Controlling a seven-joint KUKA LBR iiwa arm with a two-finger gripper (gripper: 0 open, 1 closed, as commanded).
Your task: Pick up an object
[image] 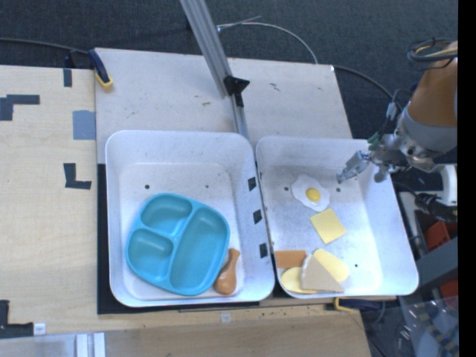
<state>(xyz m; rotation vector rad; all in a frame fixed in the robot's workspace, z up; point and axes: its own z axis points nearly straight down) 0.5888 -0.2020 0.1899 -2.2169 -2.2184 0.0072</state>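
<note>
My gripper [363,171] hangs over the far right part of the right bin [387,222], open, with nothing between its fingers. A toy fried egg [311,193] lies to its lower left, apart from it. Below the egg sits a yellow cheese slice [328,225]. Near the bin's front edge are an orange block [290,259] and a pale bread wedge [321,272] resting on a yellow piece [291,280]. In the left bin [178,151] a blue divided plate [178,242] lies flat, with a brown toy drumstick [228,272] at its right edge.
A slanted metal pole [208,39] crosses above the bins' far side, ending at a black clamp [236,86]. Cables [282,32] run over the bench behind the right bin. The grey arm with its orange band [435,103] stands at the right.
</note>
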